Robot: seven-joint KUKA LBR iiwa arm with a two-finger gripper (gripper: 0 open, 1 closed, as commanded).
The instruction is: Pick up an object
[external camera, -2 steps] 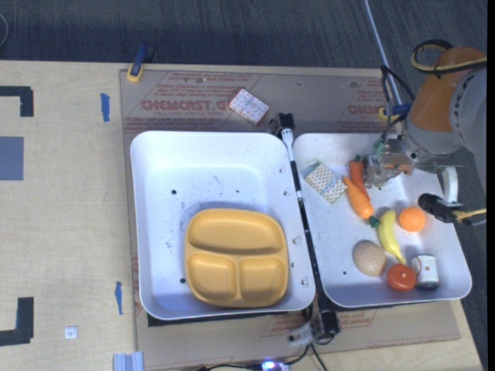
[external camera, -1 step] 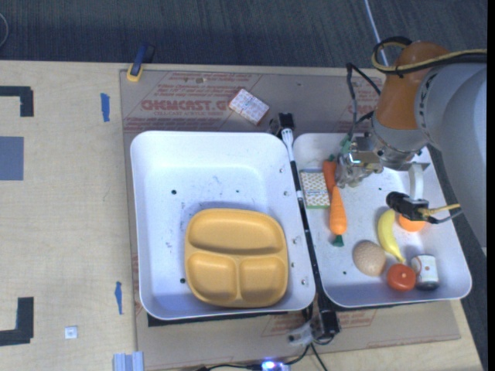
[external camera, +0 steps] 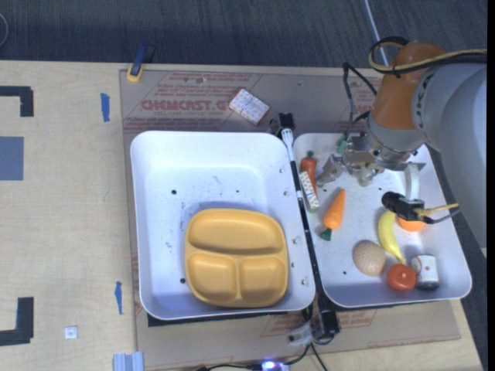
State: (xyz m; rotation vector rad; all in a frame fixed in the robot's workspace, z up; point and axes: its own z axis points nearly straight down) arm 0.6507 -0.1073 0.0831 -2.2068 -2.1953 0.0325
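Carrot [external camera: 334, 210] lies tilted in the right bin [external camera: 456, 278], near its left wall, and looks the likeliest pick, being the nearest loose thing to the gripper [external camera: 349, 165]. The gripper hangs above the bin's upper part, up and right of the carrot; its fingers look spread with nothing between them.

A second, smaller carrot [external camera: 308, 163] sits by the wall just left of the gripper, and a striped tube [external camera: 310, 190] lies along the wall below it. A descent here could land between these and close on nothing, or jam a finger on the wall. The carrot's tapered, smooth body may squirt out of a squeeze.

Further right lie a banana [external camera: 389, 236], an egg [external camera: 370, 257] and a tomato [external camera: 401, 277], close together. The left bin [external camera: 155, 161] holds a yellow tray [external camera: 236, 257].
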